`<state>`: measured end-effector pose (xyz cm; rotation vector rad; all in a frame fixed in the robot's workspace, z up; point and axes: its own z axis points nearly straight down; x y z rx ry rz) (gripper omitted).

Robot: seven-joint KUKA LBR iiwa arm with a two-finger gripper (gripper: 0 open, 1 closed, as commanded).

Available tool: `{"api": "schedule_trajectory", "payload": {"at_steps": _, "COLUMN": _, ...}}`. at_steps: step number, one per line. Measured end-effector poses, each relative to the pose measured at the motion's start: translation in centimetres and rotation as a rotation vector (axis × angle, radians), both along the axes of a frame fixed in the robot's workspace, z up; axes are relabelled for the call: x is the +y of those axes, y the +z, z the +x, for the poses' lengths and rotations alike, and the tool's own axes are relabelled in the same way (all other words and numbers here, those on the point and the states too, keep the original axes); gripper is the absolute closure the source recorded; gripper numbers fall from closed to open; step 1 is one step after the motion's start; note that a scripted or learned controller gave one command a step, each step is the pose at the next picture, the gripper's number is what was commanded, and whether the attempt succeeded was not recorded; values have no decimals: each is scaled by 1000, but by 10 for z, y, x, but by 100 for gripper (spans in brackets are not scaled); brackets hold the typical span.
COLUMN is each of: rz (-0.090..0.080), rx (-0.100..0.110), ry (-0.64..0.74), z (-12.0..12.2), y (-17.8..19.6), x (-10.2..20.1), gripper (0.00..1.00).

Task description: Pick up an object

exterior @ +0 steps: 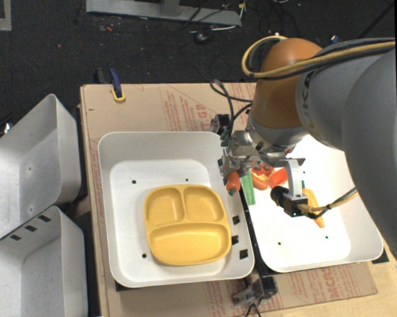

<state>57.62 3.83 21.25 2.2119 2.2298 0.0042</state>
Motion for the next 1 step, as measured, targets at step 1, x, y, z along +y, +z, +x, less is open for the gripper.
{"api": "schedule_trajectory", "payload": {"at_steps": 1, "rz": 1, "rx": -1, "ry": -1, "z": 30, "y": 16, "x": 46, "gripper": 100}}
